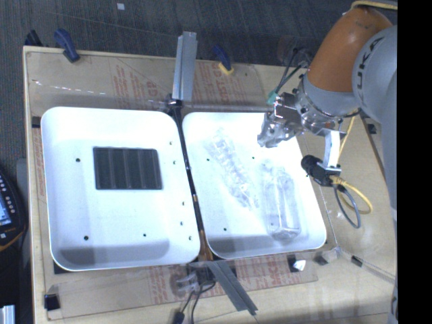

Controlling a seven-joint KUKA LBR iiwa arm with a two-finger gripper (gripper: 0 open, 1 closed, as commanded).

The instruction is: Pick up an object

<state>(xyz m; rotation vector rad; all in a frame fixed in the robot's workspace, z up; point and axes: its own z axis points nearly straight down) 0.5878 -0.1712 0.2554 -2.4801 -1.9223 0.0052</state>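
In the right bin (223, 245) lie two clear plastic things. One is a crinkled clear tray or wrapper (233, 167) running diagonally through the bin's middle. The other is a clear bottle (281, 204) lying lengthwise near the right wall. My gripper (272, 135) hangs over the upper right part of this bin, above the bottle's far end and right of the wrapper. Nothing shows between its fingers. In the left bin (67, 245) a dark grey ribbed rectangular block (127, 168) lies flat near the centre.
A metal bar (184, 66) stands at the back between the bins, with blue clamps (66, 46) on the bench's far edge. Cables and a black connector (320, 169) hang by the right bin's right wall. A metal bracket (226, 285) sits at the front.
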